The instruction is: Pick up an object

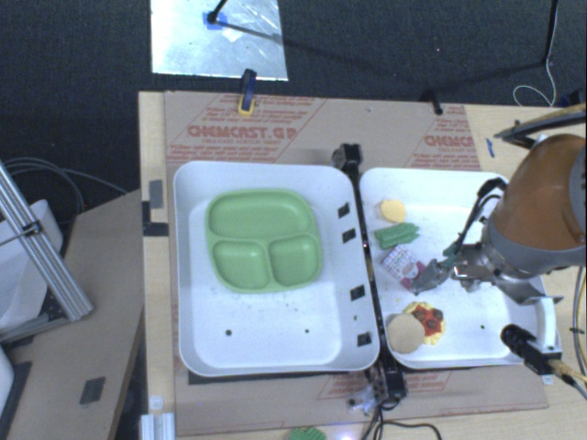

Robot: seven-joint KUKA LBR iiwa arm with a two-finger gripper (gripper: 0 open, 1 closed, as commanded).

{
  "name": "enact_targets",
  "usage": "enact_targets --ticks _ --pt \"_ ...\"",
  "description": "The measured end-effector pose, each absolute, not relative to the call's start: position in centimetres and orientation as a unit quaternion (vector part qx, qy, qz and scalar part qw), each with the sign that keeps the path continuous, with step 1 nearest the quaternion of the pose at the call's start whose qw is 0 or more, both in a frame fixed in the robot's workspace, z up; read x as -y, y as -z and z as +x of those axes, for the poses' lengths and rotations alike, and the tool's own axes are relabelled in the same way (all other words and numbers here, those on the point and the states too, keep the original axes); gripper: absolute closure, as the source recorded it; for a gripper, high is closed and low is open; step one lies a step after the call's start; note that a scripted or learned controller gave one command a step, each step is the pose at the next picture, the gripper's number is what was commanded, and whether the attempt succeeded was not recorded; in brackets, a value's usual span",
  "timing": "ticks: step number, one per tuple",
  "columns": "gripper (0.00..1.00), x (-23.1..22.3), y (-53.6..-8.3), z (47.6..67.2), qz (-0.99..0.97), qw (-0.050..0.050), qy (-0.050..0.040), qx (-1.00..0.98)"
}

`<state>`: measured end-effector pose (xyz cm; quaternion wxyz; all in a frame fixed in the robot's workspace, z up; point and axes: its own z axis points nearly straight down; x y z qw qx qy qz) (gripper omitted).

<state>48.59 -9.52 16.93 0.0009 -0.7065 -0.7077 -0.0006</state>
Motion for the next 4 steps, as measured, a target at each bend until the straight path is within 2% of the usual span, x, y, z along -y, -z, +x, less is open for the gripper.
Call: enact_targets --ticks 1,2,3,4 --pt "0.00 14.2 -8.3 48.8 -0.708 0.000 0.0017 0.706" --pt "0.00 6.3 -19.0 49.0 -0.702 -0.003 0.0049 0.712" --pt "0.00 12.0 -8.4 48.4 -0.709 0.002 -0.0026 0.705" --pt "1.00 11.7 -10.0 48.7 -0.707 -0.001 0.0008 0.708"
